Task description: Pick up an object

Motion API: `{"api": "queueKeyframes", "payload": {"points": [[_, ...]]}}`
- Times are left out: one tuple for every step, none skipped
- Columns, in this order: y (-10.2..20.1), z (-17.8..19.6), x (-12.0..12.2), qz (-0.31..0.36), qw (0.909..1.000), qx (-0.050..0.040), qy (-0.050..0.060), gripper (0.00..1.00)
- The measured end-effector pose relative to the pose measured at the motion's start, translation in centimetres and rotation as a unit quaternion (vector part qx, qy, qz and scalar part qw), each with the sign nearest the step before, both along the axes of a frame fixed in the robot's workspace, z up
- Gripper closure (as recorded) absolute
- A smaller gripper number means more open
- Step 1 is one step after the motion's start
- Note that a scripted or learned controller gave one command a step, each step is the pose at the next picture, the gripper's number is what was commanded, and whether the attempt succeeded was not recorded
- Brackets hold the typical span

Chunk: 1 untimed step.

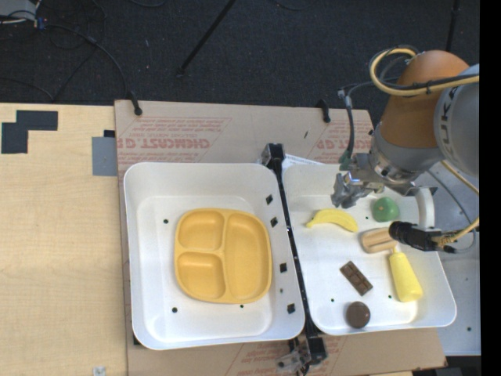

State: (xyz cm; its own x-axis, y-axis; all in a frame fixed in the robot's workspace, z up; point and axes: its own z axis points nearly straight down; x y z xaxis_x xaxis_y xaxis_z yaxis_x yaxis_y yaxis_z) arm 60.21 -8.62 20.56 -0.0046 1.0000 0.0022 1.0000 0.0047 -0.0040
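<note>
Two shallow white bins sit side by side, the left bin (131, 210) and the right bin (322, 266), with a black strip of clips along the seam between them. The left one holds a single thing: one yellow plate (225, 254) divided into three compartments, lying flat near the middle. The right one holds six things, one of each: a banana (332, 220), a small green ball (384, 208), a tan block (377, 240) that may be a bread roll, though the view is too coarse to be sure, a yellow bottle (405, 276) lying on its side, a brown chocolate bar (356, 277), and a round brown disc (358, 313) near the front wall. The gripper (344, 197) hangs over the far part of the right bin, just above and beside the banana, with the green ball near on its other side; how wide it stands cannot be told from this slant, and nothing is seen in its grasp. The bins rest on a sheet of cardboard (203, 135) with red print, laid on a pale wooden bench (55, 249) marked with black and grey patches. Beyond lies a dark carpeted floor (258, 53).
</note>
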Motion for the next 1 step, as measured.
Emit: {"api": "queueKeyframes", "payload": {"points": [[5.34,1.34,-0.21,0.000,1.0000,0.0000,-0.001,1.00]]}}
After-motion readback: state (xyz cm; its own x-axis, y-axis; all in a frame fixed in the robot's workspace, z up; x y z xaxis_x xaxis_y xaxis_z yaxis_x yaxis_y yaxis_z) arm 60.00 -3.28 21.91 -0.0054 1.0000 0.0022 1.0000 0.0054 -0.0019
